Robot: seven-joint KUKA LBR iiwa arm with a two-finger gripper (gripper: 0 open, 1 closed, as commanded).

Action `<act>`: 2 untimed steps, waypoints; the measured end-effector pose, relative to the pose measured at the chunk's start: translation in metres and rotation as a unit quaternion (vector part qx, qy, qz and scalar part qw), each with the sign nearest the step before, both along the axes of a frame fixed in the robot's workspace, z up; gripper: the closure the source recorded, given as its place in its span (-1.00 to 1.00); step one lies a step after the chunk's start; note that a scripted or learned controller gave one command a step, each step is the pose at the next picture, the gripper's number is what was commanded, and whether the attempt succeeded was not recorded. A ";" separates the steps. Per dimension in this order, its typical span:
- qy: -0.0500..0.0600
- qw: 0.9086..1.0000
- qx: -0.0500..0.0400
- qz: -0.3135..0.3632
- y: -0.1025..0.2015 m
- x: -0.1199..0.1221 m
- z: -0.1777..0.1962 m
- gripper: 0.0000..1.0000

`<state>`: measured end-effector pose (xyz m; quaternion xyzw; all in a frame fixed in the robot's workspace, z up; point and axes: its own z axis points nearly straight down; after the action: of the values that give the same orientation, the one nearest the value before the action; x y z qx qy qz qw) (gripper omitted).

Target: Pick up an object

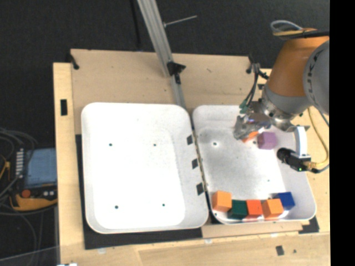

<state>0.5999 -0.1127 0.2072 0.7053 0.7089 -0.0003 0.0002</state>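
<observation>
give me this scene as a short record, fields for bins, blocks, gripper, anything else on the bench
left bin: white, shallow, a few dark dots on its floor
right bin: white, holds all the blocks
front row: orange block, green block, orange block, orange block, blue block, along the near wall
purple block: at the back of the right bin, just right of the gripper
gripper: low over the back of the right bin
metal rail: slanting in from the top

Two white bins: left bin (136, 165), right bin (244, 165). Six blocks, all in the right bin: three orange (222, 200) (254, 206) (273, 207), one green (239, 208), one blue (285, 199), one purple (268, 141) beside the gripper.
</observation>
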 end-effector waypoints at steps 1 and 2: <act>0.000 1.000 0.000 0.000 0.050 -0.011 -0.004 1.00; 0.000 1.000 0.002 0.001 0.102 -0.025 0.014 1.00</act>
<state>0.5754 -0.0111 0.2216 0.7044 0.7098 0.0012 -0.0008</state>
